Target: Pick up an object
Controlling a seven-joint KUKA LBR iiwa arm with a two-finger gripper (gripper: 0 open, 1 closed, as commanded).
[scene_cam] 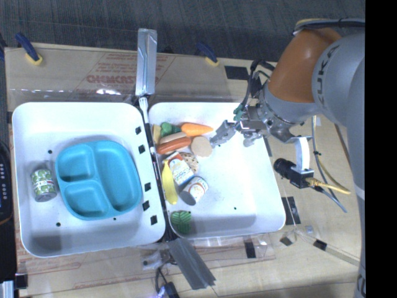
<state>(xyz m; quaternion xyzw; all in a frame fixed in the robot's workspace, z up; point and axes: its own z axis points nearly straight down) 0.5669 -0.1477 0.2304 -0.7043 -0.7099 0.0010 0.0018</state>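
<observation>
We saw the arm reaching in from the right over the right bin, its hand hovering low near the bin's upper middle; whether the hand was wide or narrow we could not tell, and nothing showed between its parts. The objects lay crowded against the bin's left wall: a carrot just left of the hand, a sausage beneath it, a small green piece at the corner, and a pale round item close under the hand's tip. Lower down sat a banana, a small carton, a can lying on its side, and a green object at the bottom edge. In the left bin lay a blue divided tray with a small jar beside it, all on the counter.
</observation>
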